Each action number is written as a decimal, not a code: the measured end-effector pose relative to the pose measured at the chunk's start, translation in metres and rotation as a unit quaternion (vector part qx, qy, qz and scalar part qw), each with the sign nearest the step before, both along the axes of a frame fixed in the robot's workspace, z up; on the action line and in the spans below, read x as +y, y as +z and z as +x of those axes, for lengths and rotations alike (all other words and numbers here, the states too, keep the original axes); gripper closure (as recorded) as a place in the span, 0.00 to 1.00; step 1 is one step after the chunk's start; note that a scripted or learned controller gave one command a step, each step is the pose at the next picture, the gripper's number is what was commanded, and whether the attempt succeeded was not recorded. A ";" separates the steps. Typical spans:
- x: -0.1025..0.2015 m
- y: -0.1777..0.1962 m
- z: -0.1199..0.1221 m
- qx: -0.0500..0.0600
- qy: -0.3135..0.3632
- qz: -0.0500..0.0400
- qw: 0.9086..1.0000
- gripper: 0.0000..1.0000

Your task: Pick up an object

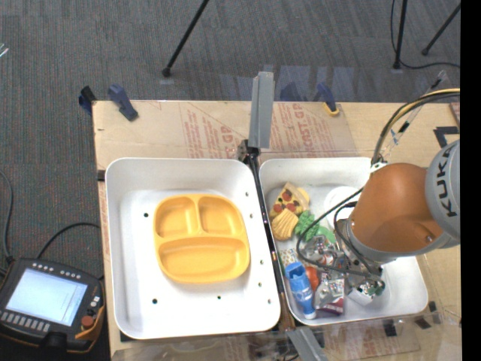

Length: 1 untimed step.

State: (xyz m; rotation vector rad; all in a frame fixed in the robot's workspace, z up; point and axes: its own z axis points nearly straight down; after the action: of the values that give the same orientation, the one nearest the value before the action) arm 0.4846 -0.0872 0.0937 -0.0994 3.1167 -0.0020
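Arm reaches in from 3 o'clock, wrist low over the right bin; gripper buried among cables above the clutter, so whether the jaws are open or shut I cannot tell, and nothing is seen held. Candidates crowd the bin's 9 o'clock side: pizza toy, ridged cookie, green piece, blue bottle, foil packet, probably touching one another. Likely risk: tight packing lets the jaws pinch two items or slip off the packet; tray in the left bin sits well apart.
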 end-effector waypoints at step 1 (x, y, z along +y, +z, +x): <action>0.000 -0.001 0.002 0.003 -0.013 0.001 1.000 0.00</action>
State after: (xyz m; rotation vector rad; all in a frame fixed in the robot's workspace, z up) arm 0.4870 -0.0872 0.0929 -0.0603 3.1229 0.0017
